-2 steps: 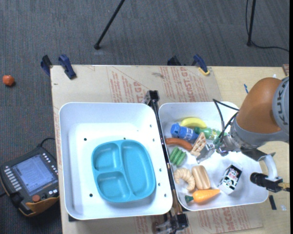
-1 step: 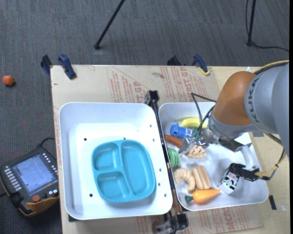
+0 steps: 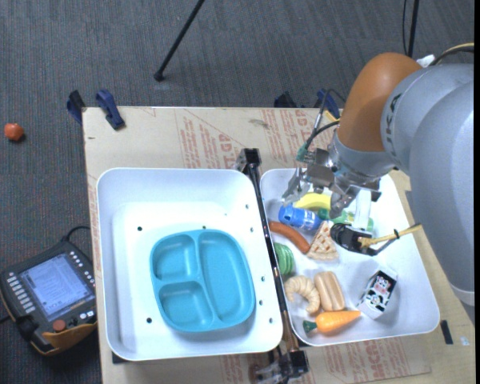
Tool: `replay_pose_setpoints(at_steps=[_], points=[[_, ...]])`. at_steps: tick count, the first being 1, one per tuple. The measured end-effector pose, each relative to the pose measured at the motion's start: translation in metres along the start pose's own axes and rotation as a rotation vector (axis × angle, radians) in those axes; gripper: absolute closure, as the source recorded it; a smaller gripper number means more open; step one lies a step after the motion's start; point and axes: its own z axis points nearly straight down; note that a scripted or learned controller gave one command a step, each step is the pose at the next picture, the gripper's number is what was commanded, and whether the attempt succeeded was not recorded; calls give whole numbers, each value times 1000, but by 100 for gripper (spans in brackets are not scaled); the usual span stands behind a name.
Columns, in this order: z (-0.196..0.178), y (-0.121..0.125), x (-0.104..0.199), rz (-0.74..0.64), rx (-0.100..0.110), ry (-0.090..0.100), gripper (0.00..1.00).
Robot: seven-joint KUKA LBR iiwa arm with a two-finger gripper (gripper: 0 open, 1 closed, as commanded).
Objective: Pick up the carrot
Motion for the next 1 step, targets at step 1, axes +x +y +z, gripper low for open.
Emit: replay_pose_setpoints(at_steps=[1], points=[[1, -53, -51, -95, 2, 0, 0]])
